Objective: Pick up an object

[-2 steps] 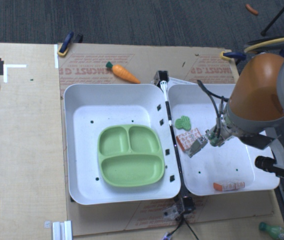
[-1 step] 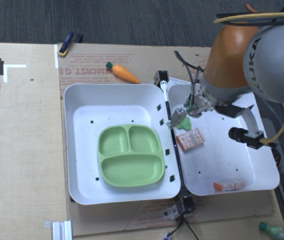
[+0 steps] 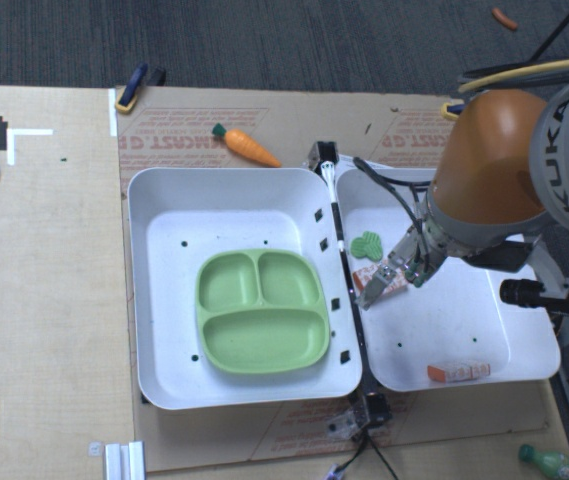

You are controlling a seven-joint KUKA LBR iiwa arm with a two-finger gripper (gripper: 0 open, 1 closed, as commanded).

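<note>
Reached in from right, over right bin point(image 3: 524, 363); wrist tipped down toward that bin's left wall, presumably to get at packet lying close to divider; gripper point(image 3: 396, 276) low at red-and-white packet point(image 3: 377, 286), touching or just above; pincer's state impossible to tell; hold on packet unconfirmed; green leafy piece point(image 3: 366, 245) just beside; second packet point(image 3: 457, 372) well apart near front rim; green divided plate point(image 3: 262, 310) centred in left bin point(image 3: 154, 268).

A small red-and-white packet point(image 3: 377, 286) lies tilted at the right bin's point(image 3: 484, 363) left wall.
</note>
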